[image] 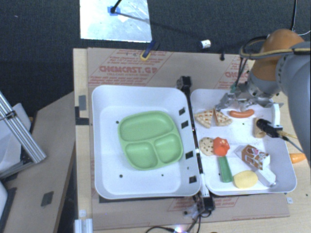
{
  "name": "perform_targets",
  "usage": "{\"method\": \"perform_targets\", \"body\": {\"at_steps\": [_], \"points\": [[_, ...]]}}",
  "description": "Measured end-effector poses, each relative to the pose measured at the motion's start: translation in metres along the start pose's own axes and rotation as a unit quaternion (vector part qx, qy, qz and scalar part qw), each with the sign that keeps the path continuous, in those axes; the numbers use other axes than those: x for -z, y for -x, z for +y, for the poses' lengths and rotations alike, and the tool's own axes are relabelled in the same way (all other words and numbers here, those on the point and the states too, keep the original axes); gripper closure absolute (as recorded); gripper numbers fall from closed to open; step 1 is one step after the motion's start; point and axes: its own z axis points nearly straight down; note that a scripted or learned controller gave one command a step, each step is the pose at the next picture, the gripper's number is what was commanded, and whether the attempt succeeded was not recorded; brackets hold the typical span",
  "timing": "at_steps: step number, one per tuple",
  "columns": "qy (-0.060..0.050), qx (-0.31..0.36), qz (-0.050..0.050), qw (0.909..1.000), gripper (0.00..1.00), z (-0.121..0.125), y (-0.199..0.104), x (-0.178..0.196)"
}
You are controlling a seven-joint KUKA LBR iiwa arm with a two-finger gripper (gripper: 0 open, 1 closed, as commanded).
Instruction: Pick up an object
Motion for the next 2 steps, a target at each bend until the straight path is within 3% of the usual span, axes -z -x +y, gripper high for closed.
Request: {"method": "perform_targets", "body": {"at_steps": [1, 2], "points": [[0.004, 0.002, -0.001, 1.0000, 1.00, 0.002, 0.000, 0.014], [-0.001, -0.001, 0.000, 1.0000, 1.00, 0.005, 0.003, 0.059]]}}
